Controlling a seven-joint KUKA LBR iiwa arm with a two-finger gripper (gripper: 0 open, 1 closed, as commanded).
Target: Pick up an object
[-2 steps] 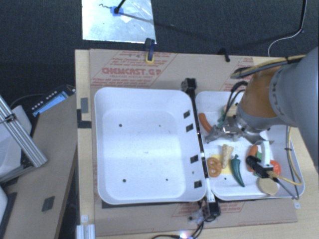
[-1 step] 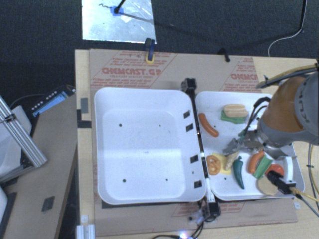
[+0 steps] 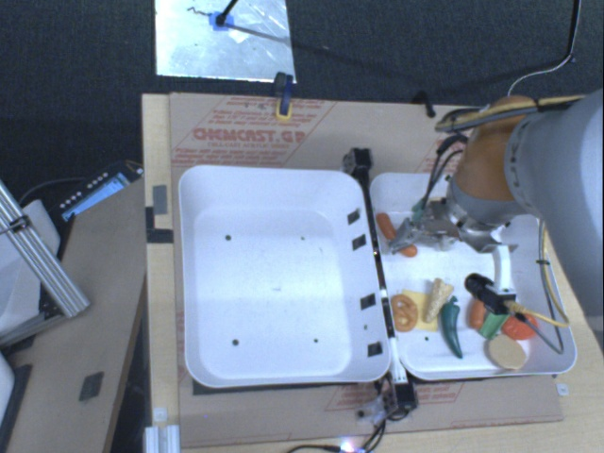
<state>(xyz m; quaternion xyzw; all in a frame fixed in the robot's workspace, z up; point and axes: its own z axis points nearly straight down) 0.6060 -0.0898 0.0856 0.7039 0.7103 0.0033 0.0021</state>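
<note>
1. The gripper (image 3: 412, 237) is low over the far-left part of the right bin (image 3: 415, 192). It is right at an orange-red sausage-shaped piece (image 3: 386, 225) that lies by that bin's left wall.
2. The view does not show whether the jaws are spread or pressed together, nor whether they have anything between them. I judge the pick as not yet made: the arm is in place at the piece, and the closing and lifting are still to come.
3. The other candidates lie in the near half of the right bin: an orange slice (image 3: 406, 311) by its left wall, a pale wedge (image 3: 437, 298) just beside that, a green pepper (image 3: 452, 328) toward its near edge, and a red piece (image 3: 519, 326) and a tan disc (image 3: 507, 353) in its near-right corner.
4. The left bin (image 3: 274, 281) adjoins the right bin's left wall.
5. Both bins sit on a brown sheet (image 3: 245, 132) on the bench. Beyond the right bin's far-left side, red print on it reads "CHEMCAST GP". The same print shows partly along the near edge, too cut off to read.
</note>
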